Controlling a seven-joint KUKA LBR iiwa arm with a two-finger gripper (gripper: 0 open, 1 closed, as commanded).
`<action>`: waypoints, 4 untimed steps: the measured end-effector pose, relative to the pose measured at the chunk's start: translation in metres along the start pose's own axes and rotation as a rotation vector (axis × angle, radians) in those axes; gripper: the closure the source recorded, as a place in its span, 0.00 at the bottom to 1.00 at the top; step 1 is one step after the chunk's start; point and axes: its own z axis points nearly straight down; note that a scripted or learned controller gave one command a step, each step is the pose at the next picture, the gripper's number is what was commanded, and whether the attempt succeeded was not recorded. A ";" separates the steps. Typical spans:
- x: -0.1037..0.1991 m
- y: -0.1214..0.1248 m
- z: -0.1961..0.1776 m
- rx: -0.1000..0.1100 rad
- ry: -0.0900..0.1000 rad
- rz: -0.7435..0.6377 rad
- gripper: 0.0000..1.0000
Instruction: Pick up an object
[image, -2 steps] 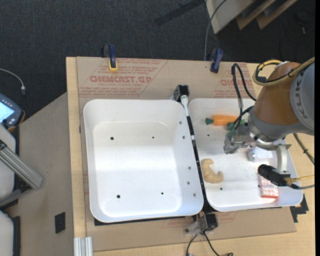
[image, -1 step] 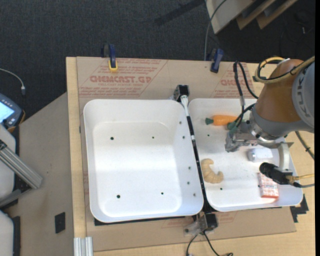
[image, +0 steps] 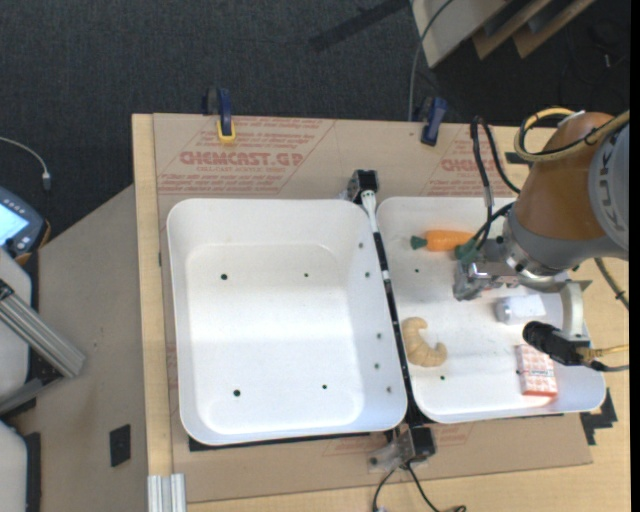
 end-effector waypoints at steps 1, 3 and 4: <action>-0.004 0.020 0.069 0.008 0.002 -0.003 1.00; -0.004 0.021 0.045 0.002 0.000 -0.001 1.00; -0.004 0.021 0.046 0.002 0.000 0.000 0.00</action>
